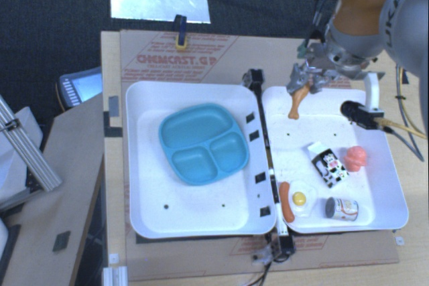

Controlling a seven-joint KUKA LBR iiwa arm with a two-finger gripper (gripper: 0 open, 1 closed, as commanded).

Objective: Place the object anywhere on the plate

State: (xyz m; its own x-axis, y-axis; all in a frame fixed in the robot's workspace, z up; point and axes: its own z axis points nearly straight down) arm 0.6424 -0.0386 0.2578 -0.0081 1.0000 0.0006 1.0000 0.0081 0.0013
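An orange carrot-like piece [295, 102] is pinched in the end effector [305, 82], closed around its top, and dangled over the right bin's [395, 207] far-left corner, presumably lifted clear for carrying left to the blue plate [203, 152].

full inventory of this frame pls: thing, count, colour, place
bins: 2, white, side by side on the bench
plate: 1, blue, three compartments, in the left bin
orange stick-shaped item: 1, orange, hanging between the gripper's fingers above the right bin's far edge
black-and-white carton: 1, black and white, middle of the right bin
pink lump: 1, pink, right of the carton
can: 1, grey and white, on its side, near edge of the right bin
fried egg toy: 1, white with a yellow yolk, near left corner of the right bin
sausage: 1, orange-red, just left of the egg
gripper: 1, grey, over the right bin's far edge
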